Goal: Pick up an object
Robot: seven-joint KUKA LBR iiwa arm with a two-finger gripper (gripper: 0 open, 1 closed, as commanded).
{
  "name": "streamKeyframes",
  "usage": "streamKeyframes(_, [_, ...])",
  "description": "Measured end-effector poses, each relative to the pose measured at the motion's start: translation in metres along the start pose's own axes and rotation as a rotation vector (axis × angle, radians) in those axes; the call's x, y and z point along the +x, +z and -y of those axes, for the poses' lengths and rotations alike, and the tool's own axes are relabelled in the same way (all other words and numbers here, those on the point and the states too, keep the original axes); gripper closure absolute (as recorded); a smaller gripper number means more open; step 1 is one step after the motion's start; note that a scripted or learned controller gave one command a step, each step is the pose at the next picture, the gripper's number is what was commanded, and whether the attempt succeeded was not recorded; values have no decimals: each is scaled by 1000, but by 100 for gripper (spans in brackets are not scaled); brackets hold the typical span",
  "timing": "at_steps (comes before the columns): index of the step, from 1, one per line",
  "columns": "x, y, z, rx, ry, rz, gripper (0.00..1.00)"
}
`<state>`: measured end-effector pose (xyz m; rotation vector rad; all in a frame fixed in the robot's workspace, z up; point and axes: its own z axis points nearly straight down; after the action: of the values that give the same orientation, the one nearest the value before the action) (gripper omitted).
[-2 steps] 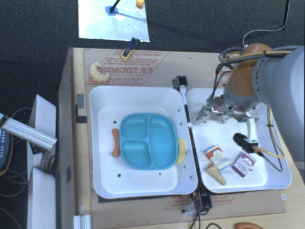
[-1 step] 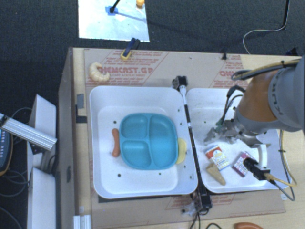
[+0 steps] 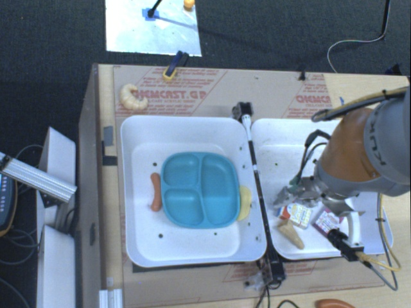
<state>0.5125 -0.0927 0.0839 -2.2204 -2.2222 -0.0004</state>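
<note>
From up here I see my bench (image 3: 192,92) first, brown and flat, with two white bins on it. The left bin (image 3: 138,191) holds a blue plate (image 3: 198,189) with four little sections. A small sausage (image 3: 155,192) lies just beside the plate on its left, and something yellow (image 3: 245,201) peeks out from under the plate's right edge.

My arm (image 3: 359,149) comes in from the right — big, grey and orange — and hangs low over the right bin (image 3: 276,143). The gripper (image 3: 297,192) is down among the small things there. It is too dark and tangled for me to say how it is set, so I cannot tell if it has anything.

Near the gripper lie a little white box (image 3: 299,215), a tan wedge (image 3: 290,233) and a small red and white packet (image 3: 326,221). All three seem to rest on the bin floor.

So I think the pick is not done yet — I am down at the things, but nothing is lifted. I have yet to grab one and raise it.

On the far bench sits a pale curled thing (image 3: 133,97).
</note>
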Motion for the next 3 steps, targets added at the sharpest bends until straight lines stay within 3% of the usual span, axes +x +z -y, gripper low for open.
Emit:
streamKeyframes(1, [0, -11, -1, -3, -1, -1, 100])
streamKeyframes(2, [-51, -102, -60, -6, -2, 3, 100])
streamKeyframes(3, [-50, -101, -59, -3, -2, 1, 0])
